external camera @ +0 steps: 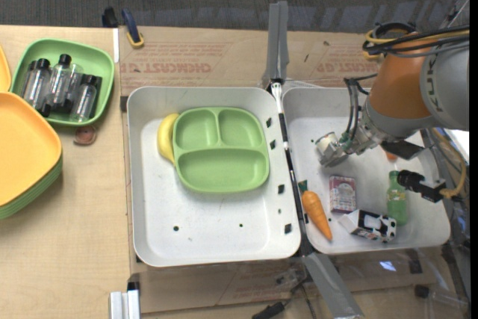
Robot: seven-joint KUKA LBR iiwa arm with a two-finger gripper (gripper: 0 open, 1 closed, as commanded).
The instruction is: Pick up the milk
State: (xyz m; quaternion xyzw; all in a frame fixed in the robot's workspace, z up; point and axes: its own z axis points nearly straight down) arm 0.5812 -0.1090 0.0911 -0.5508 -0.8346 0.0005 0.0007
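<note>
Bench [67,265]: a tan surface bearing two shallow white bins side by side.
Left bin [149,220]: holds a green divided plate [221,149], a yellow item [166,137] peeking from under the plate's left edge.
Right bin [299,112]: holds the smaller items and the arm's working end.
Arm [403,90]: grey with an orange band, reaching in from the right over the right bin.
Gripper [331,148]: low over the right bin's upper middle; whether it is spread or closed cannot be told.
Green bottle [396,198]: upright near the right wall.
Carrot [317,214]: lying by the left wall.
Milk [375,226]: a black-and-white cow-patterned carton, lying near the front edge, well apart from the gripper.
Pink packet [343,193]: flat, between carrot and bottle.
</note>
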